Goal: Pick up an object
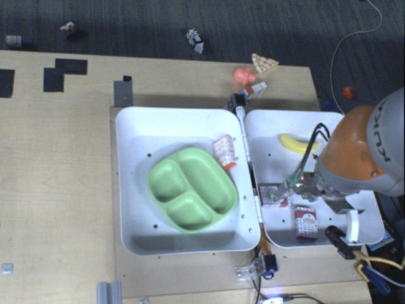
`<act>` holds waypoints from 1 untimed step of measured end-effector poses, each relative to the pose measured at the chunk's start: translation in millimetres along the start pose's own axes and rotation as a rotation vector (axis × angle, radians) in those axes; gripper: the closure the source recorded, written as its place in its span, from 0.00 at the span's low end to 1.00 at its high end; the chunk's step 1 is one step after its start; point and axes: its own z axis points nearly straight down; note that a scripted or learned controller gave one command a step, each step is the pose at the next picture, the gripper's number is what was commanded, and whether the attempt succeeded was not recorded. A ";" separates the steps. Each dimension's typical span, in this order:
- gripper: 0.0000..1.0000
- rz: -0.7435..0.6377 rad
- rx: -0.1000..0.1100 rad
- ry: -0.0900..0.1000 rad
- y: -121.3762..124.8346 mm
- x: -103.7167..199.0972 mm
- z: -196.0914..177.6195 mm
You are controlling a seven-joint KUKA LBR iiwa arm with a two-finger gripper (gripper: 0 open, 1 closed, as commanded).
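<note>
Part of the maker's dark lettering, "KU", shows on the grey arm [389, 135] at the right edge. Print on the small red packet [305, 222] is too blurred to read.

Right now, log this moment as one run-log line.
arm: over right bin | gripper: low, near left wall | banana: behind it | red packet: on floor | left bin: green tray

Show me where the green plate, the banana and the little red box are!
green plate [192, 189], camera view, on its middle ridge.
banana [293, 144], camera view, on its yellow middle.
little red box [306, 222], camera view, on its top face.
</note>
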 end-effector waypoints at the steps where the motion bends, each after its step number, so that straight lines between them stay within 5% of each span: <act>1: 1.00 -0.002 -0.005 0.002 2.4 1.4 -10.9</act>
